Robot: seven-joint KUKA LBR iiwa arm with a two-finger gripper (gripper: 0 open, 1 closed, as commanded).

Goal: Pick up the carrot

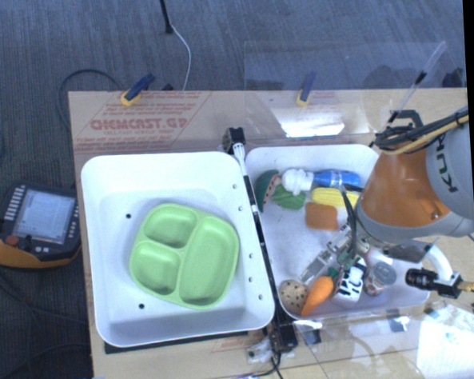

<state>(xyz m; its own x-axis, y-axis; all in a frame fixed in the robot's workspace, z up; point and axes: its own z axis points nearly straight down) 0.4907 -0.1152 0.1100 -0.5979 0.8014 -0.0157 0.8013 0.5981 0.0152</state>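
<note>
While the arm (417, 190) reaches in from three o'clock over the right bin (259, 163), its gripper (331, 269) hangs low near the bin's six o'clock edge, just above the carrot (317, 295). Metal fingers (321, 260) slant down toward seven o'clock from the wrist, and their tips end close to the carrot's thick top. Whether they touch it I cannot tell, and the gap between the jaws is too cluttered to read, so their state stays unknown. Nothing shows clearly between them.

That carrot lies in the right bin at about seven o'clock from the bin's middle, orange, tilted with its narrow end toward seven o'clock. Touching it at nine o'clock sits a speckled tan ball (290, 293), hard against the bin's left wall. Just beside the carrot at three o'clock stands a small black-and-white object (352, 282).

Toward twelve o'clock in the same bin lies a cluster: a green leafy toy (279, 195) at the left, a white and blue bottle (320, 178) along the far wall, a yellow corn cob (333, 195) below it, and an orange block (321, 215) nearer the middle. All of these sit well apart from the carrot.

Across the divider at nine o'clock, the left bin (101, 201) holds a green divided plate (185, 254) with three compartments, resting flat near its middle.
</note>
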